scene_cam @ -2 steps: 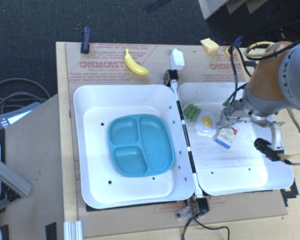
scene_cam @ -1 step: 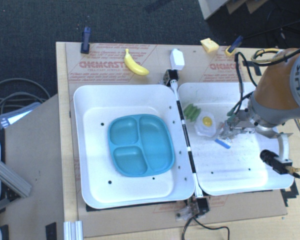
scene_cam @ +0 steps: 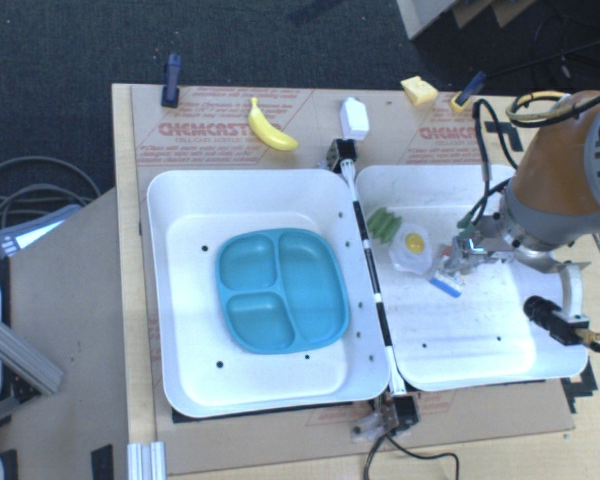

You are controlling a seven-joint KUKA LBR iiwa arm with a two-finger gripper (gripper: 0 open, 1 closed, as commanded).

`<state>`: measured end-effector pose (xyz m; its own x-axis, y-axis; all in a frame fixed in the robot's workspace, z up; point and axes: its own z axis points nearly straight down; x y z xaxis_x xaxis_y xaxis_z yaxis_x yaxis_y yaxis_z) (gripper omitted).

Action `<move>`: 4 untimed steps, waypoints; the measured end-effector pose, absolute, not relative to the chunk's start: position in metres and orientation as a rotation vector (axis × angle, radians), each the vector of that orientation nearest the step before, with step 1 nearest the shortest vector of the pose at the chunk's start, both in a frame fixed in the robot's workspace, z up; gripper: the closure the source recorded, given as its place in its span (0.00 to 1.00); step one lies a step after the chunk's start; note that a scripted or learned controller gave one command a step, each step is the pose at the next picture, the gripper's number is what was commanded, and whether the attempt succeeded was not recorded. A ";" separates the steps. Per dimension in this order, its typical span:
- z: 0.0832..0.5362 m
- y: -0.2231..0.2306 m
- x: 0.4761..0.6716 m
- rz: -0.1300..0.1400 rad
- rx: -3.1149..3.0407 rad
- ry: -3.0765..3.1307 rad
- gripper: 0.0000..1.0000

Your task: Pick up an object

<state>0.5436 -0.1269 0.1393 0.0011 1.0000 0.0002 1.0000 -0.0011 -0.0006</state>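
— Where's the gripper (scene_cam: 458, 260) sitting right now?

— Take the blue divided plate (scene_cam: 280, 290) as your mark. The gripper is off to the plate's right, across the seam, low over the floor of the right bin (scene_cam: 480, 373). It's about level with the plate's far half. The grey and orange arm (scene_cam: 555, 183) comes in from farther right again.

— Open or closed?

— I can't tell from here. It's too small and cluttered to make out, and I see nothing clearly held in it.

— What could it pick up?

— There's a small blue piece (scene_cam: 445, 286) lying flat just beside the gripper, on its near side. I can't say whether they touch. Back toward the plate from there is a clear little cup (scene_cam: 413, 248) with something yellow in it. Closer still to the plate, just over the seam, is a green thing (scene_cam: 384, 225). All three are in that right bin.

— And the plate itself?

— It lies flat in the middle of the left bin (scene_cam: 180, 268), alone there.

— Anything outside the bins?

— Yes, on the bench (scene_cam: 140, 368). Beyond the plate's far side lies a banana (scene_cam: 270, 128), and a white object (scene_cam: 355, 118) is to the banana's right, near the seam's far end. Farther right of the plate along that far edge is a yellow block (scene_cam: 418, 90). A blue clip (scene_cam: 171, 78) is at the far left corner, beyond the plate.
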 end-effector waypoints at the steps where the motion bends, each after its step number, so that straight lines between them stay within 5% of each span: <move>1: 0.149 -0.127 0.544 -0.001 -2.225 -2.220 1.00; 3: 0.124 -0.137 0.553 0.002 -2.220 -2.220 1.00; 4: 0.094 -0.175 0.537 0.002 -2.222 -2.220 1.00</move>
<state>0.5371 -0.1751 0.0942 0.0008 1.0000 -0.0002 1.0000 -0.0008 -0.0018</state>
